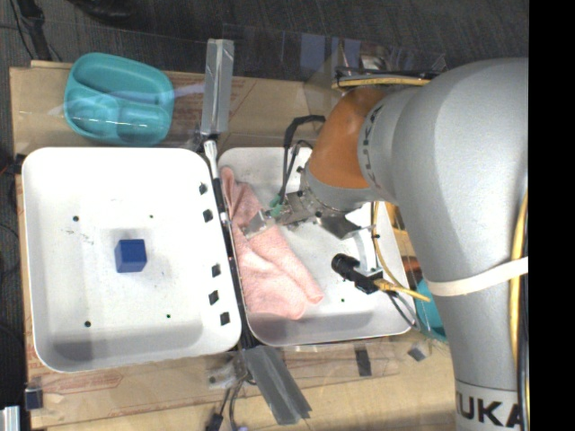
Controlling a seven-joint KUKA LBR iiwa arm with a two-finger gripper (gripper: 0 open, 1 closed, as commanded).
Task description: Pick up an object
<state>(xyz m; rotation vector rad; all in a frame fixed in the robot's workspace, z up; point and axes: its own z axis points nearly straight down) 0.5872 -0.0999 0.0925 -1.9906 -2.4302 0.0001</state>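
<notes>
Plainly legible are just the white letters "UKA" (490,411) near the base of the big grey robot arm (467,178), at the lower right; anything before them is cut off by the grey casing's edge. No other label can be read.

The left shallow white plastic bin (108,187) holds one small blue cube (131,255), sitting left of centre on the floor and well apart from every wall. The right shallow white bin (323,323) holds a crumpled pink cloth towel (274,263), lying along the bin's left wall from the upper corner down towards the lower edge. The gripper (262,220) is low over the towel's upper part, touching or almost touching the fabric; whether it is open or closed cannot be made out, nor whether any cloth is caught in it.

Outside the bins, a translucent teal plastic container (117,99) rests on the brown wooden bench (260,106) above the left bin. The arm and its orange band (341,146) hide the right bin's right wall and upper right corner.
</notes>
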